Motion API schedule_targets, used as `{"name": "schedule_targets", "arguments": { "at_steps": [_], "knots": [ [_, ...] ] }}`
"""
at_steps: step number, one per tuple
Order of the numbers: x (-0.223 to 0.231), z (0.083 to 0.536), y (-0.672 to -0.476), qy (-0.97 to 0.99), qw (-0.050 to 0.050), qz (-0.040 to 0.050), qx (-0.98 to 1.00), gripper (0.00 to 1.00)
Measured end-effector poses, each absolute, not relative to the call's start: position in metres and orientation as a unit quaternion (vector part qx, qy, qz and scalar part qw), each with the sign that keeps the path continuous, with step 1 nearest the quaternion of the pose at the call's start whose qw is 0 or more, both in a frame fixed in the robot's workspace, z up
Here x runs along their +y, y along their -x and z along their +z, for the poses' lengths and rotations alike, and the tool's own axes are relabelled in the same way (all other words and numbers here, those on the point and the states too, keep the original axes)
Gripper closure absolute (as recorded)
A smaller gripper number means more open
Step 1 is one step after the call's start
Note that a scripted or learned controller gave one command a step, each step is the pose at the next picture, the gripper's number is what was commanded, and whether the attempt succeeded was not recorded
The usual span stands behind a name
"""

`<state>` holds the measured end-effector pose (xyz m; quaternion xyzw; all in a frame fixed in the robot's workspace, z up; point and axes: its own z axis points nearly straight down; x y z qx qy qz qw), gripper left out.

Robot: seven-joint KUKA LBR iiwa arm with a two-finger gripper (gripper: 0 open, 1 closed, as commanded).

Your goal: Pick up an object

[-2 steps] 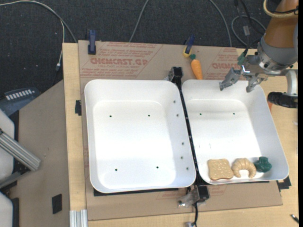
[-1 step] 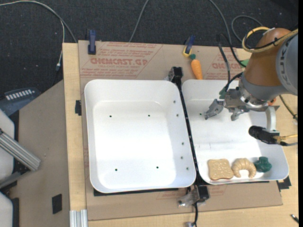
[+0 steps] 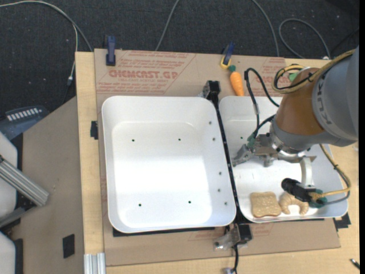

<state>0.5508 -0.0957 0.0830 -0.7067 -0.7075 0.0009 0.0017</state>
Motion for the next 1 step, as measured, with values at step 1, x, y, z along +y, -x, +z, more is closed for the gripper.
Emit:
{"name": "schedule_targets", "arguments": {
  "at_steps": [1],
  "knots": [
    [-0.0718, 0.1886, -0.5092, 0.706, -0.003, -0.0032, -0.708, 0.0]
  ]
}}
